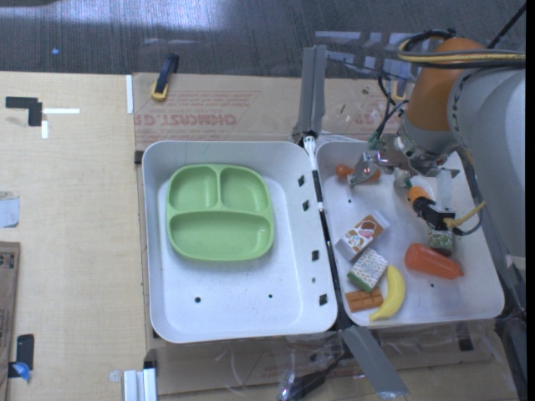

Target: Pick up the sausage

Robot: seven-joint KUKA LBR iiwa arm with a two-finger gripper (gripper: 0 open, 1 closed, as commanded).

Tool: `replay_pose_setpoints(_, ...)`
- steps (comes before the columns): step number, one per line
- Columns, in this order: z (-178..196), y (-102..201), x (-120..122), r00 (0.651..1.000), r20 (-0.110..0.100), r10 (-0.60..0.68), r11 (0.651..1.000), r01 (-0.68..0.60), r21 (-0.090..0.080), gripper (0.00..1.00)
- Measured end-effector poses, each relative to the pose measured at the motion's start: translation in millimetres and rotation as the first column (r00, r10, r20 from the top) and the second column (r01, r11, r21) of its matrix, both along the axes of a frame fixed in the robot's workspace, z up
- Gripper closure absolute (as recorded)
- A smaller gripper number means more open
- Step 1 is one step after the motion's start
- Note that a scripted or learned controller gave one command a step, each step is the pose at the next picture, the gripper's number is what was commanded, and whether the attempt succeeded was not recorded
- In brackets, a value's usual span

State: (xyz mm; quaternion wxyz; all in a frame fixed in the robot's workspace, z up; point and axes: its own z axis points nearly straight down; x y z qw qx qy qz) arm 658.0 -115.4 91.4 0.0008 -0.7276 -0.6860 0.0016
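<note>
Starting at the gripper point(365, 170): low in the far left part of the right bin point(489, 301), close to the divider between the bins. Too small and too blurred to call the jaws open or closed; can't tell. Nothing visibly gripped. Just left of it, a small red-orange piece point(343, 171) on the bin floor, whether touching or not unclear.

Moving outward: metal wrist parts angling up and to the right from the gripper into the orange band point(435, 90), then the thick grey arm point(501, 149) along the right side, reaching over the bin's far right corner. Yellow and black cables point(443, 53) looping over the band, with another cable run down past the wrist to an orange-and-black fitting point(420, 199).

As for the sausage point(433, 260): lying flat near the right wall of the right bin, well apart from the gripper, untouched, with a small dark item point(440, 241) just beyond it.

Along the near left side: a small carton point(361, 235), a green-and-white box point(369, 267), a banana point(390, 293) and an orange block point(361, 301) clustered together.

Over in the left bin point(167, 307): a green divided plate point(221, 212), lying flat.
</note>
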Motion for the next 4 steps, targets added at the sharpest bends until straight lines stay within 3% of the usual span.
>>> replay_pose_setpoints(1,9.9,-0.3,0.5,1.0,0.001,0.002,1.0,-0.002,-0.002,1.0)
replay_pose_setpoints(2,62.1,-38.8,0.8,0.959,0.004,-0.285,0.959,0.285,-0.001,1.0)
replay_pose_setpoints(3,61.7,-38.3,0.7,0.959,0.003,-0.284,0.959,0.284,-0.001,0.0)
replay_pose_setpoints(4,53.8,-78.0,-20.5,0.963,0.001,-0.27,0.963,0.27,-0.001,0.0)
